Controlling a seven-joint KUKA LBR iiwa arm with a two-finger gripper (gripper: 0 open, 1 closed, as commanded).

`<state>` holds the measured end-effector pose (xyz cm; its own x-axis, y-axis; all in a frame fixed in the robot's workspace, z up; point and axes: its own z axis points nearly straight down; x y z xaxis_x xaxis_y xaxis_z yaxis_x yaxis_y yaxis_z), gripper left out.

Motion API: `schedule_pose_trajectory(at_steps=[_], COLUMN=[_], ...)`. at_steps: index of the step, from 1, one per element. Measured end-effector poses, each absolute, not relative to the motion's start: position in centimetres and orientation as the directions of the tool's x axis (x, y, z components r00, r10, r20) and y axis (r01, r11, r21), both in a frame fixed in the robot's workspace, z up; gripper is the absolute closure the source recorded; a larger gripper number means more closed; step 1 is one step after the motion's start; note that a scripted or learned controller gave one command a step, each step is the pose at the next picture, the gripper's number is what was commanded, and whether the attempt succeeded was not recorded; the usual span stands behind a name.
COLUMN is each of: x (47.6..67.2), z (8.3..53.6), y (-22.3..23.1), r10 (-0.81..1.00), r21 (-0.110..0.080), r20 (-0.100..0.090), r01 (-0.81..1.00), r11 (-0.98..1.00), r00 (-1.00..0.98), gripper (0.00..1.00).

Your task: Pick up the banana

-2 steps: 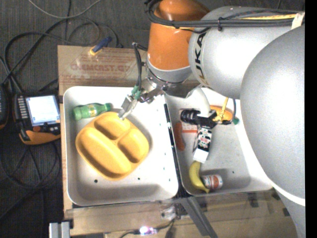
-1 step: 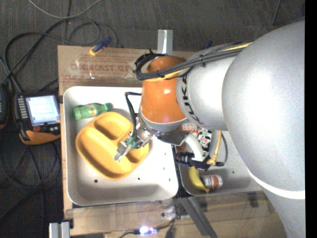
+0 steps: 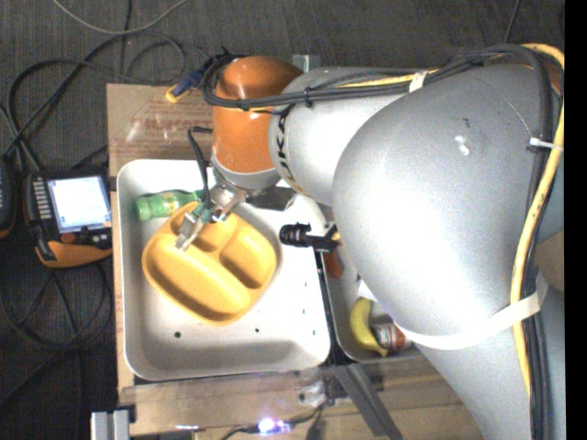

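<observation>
The banana (image 3: 363, 327) is yellow and lies in the right bin (image 3: 341, 345) near its front left corner; the grey arm hides most of that bin. Beside the banana sits a small can with a red label (image 3: 393, 337). My gripper (image 3: 196, 222) hangs below the orange wrist band in the left bin, over the back left part of a yellow divided tray (image 3: 220, 278). It is far to the left of the banana, and I see nothing of the banana at it.
A green bottle (image 3: 163, 205) lies behind the yellow tray at the back of the left bin (image 3: 220, 356). A black stub (image 3: 299, 236) pokes out over the wall between the bins. A handheld screen (image 3: 77, 204) and cables lie left of the bench.
</observation>
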<state>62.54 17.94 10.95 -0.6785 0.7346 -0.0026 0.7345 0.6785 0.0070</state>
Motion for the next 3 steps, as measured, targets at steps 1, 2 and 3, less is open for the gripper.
schedule_pose_trajectory(at_steps=[1, 2, 3], x=[64.0, 61.5, 58.4], z=[27.2, 11.2, 11.0], y=[11.5, 15.8, 12.8], r10=[0.490, 0.512, 0.526], r21=[-0.002, 0.016, 0.017], r20=[-0.003, -0.017, -0.014], r01=[0.490, 0.512, 0.525], r11=[0.872, 0.859, 0.851], r00=[-0.872, -0.859, -0.851], gripper=[0.00, 0.00, 0.00])
